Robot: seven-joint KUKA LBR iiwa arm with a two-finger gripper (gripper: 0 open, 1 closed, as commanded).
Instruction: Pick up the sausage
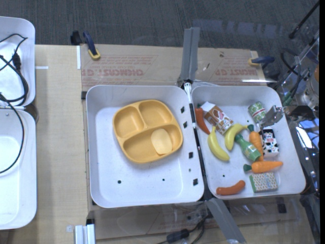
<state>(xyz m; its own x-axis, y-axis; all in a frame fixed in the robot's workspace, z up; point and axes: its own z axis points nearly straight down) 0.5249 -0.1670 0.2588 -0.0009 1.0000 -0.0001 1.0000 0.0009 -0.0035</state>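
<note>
The sausage (pixel 230 188), a short orange-red link, lies near the front wall of the right bin (pixel 292 136), towards its left corner. My gripper (pixel 274 115) shows as a small silver shape over the bin's right side, beside a green can (pixel 256 110). It is well back and to the right of the sausage, with several toys between them.
The right bin also holds two bananas (pixel 218 147), a green bottle (pixel 248 149), a carrot (pixel 266 165), a red pepper (pixel 202 120), a brown box (pixel 219 117), a cow-print carton (pixel 269 142) and a wafer block (pixel 264 182). A yellow divided plate (pixel 147 131) sits in the left bin (pixel 101 177).
</note>
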